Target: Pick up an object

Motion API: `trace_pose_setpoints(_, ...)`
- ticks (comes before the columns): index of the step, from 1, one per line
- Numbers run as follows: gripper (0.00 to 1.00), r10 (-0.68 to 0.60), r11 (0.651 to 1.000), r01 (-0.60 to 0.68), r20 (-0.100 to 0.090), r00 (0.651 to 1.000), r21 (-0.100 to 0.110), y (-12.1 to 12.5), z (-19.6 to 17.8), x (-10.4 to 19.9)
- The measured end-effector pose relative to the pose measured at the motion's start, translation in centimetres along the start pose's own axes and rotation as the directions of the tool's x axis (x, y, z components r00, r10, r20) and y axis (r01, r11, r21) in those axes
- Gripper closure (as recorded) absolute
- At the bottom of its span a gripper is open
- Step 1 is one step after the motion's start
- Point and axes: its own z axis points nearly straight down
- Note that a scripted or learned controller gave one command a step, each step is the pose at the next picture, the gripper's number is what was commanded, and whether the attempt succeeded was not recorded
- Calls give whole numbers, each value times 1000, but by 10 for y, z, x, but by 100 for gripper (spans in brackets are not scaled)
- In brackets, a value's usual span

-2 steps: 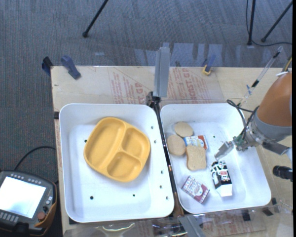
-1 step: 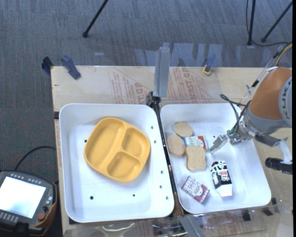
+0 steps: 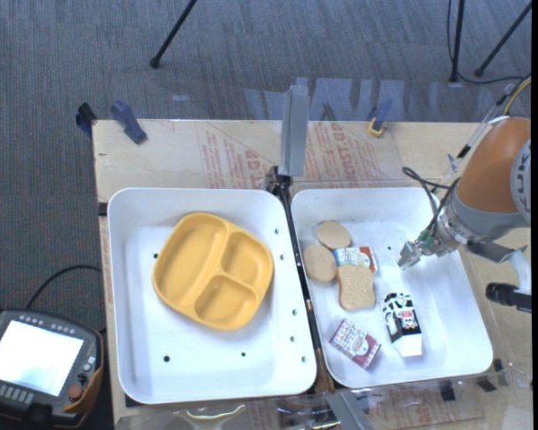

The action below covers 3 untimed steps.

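Clearly, the end effector (image 3: 411, 256) hung low in the right bin (image 3: 448, 325), towards its far right part, with no object between its tips that we could see; whether it stood wide or narrow we could not tell, because it was small and blurred against the white floor. Nearest to it lay the small blue and orange packet (image 3: 355, 257), apart from it towards the bin's middle, and the black and white carton (image 3: 402, 322) lay nearer the bin's front edge. Further out sat the toast slice (image 3: 356, 286), touching or overlapping the packet, two round biscuits (image 3: 325, 249) by the bin's left wall, and a red packet (image 3: 354, 343) near the front.

We judged the main risk to be a descent onto bare floor, since nothing lay directly under the tips. A reach towards the packet could nudge the toast as well, the two being so close. The flat pieces might also slide rather than lift.

The yellow divided plate (image 3: 213, 270) lay in the left bin (image 3: 130, 321), well apart. The arm (image 3: 491, 182) ran off the right edge of the view, and the packets' printing was too small for us to read.
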Motion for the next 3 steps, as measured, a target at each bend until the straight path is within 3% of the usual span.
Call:
trace_pose_setpoints(1,0,-1,1000,1,-1,1000,1,0,1,0)
trace_pose_setpoints(2,0,-188,982,188,3,982,-2,42,9,-11)
trace_pose_setpoints(3,100,-193,981,193,5,981,-3,44,-2,-10)
